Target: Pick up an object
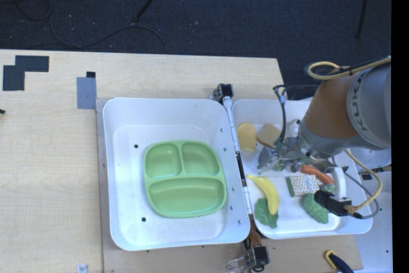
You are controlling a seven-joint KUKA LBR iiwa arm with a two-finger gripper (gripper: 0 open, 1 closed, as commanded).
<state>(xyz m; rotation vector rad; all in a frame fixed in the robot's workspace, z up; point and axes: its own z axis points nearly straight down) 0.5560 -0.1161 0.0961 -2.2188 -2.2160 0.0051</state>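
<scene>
1. Table (pixel 45 169) carries 2 white bins side by side: L bin (pixel 108 169), R bin (pixel 307 231), rims touching.
2. Arm (pixel 345 109) comes in from 3 o'clock and hangs over the R bin's middle.
3. Jaws sit low in the R bin, just L of its centre, aimed twd 9 o'clock. Can't tell if released or clenched, as they're too small and cluttered.
4. Pickable objs all lie in the R bin.
5. Yellow disc (pixel 246 135) is at the bin's 10 o'clock, near the L wall. Tan chunk (pixel 268 134) is just beside it on the 3 o'clock side. Both lie at abt 11–12 o'clock from the jaws.
6. Banana (pixel 267 192) is at the bin's 8 o'clock, abt 6 o'clock from the jaws, and apart from them.
7. Green veg (pixel 265 213) is at 7 o'clock, touching the banana's lower end.
8. Carrot (pixel 317 174) is near centre, partly under the wrist. Patterned card (pixel 301 185) is just at its 7 o'clock.
9. 2nd green veg (pixel 315 208) is at the bin's 5 o'clock.
10. L bin holds a green plate (pixel 185 178) w/ 3 compartments, lying flat at centre.
</scene>
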